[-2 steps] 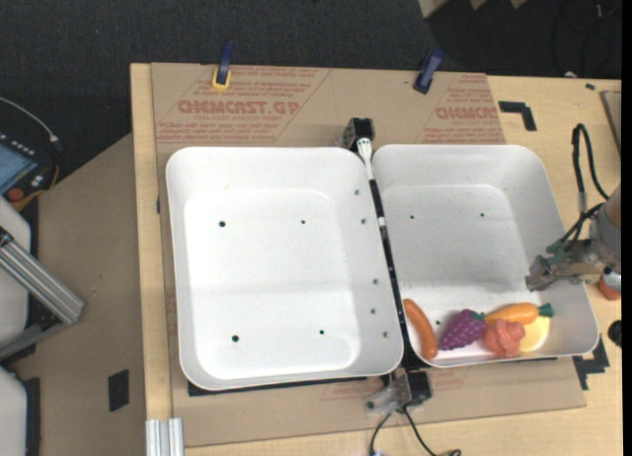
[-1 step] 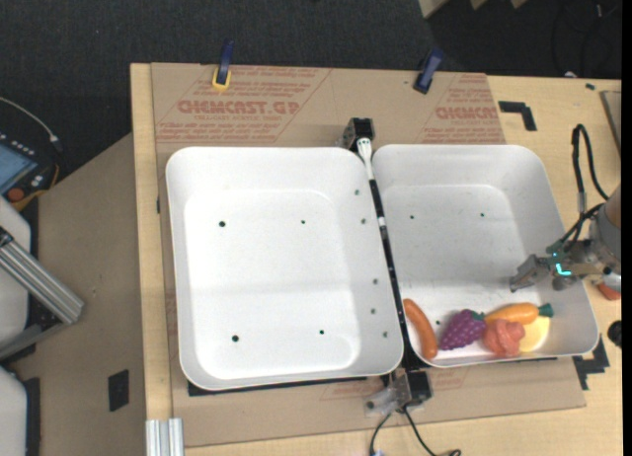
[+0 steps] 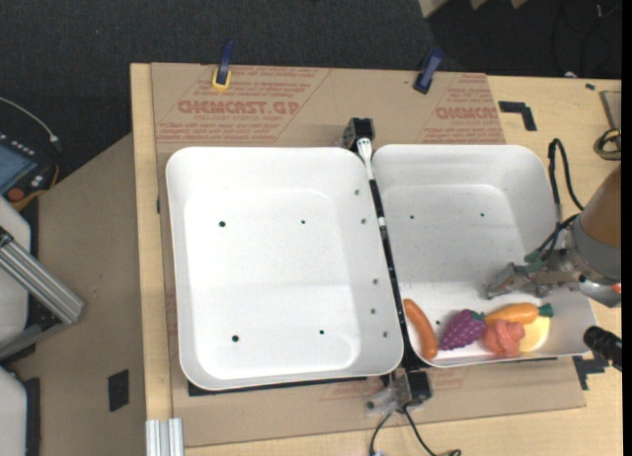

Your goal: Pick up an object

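Several toy foods lie along the front edge of the right bin (image 3: 464,188): an orange sausage (image 3: 420,329), a purple bunch of grapes (image 3: 462,329), an orange carrot (image 3: 514,314), a red strawberry (image 3: 501,339) and a yellow piece (image 3: 534,337). My gripper (image 3: 506,284) hangs low over the right bin, just behind the carrot and grapes. It is open, with nothing between its fingers. The arm (image 3: 600,237) comes in from the right edge.
The left bin (image 3: 267,257) sits beside the right one, with a black cable and clips along the seam between them (image 3: 378,237). Both stand on a cardboard sheet (image 3: 296,99) with blue clamps at the back. Cables run by the front edge.
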`<action>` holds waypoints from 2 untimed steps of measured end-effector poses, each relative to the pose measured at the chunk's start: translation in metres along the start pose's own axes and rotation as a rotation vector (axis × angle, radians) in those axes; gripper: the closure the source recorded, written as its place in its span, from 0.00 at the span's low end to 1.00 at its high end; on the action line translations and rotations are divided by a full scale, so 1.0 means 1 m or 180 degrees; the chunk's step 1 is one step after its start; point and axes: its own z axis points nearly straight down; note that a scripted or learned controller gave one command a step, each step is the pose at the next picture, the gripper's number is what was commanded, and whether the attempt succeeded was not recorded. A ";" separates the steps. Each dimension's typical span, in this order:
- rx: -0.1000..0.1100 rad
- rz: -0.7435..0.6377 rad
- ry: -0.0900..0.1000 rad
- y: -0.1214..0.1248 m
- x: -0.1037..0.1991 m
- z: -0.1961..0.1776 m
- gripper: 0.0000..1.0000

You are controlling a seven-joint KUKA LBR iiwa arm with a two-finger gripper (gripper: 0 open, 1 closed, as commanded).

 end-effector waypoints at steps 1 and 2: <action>-0.0011 0.0006 -0.0023 0.000 -0.002 -0.012 1.00; -0.0008 0.0008 -0.0022 -0.001 -0.002 -0.011 0.00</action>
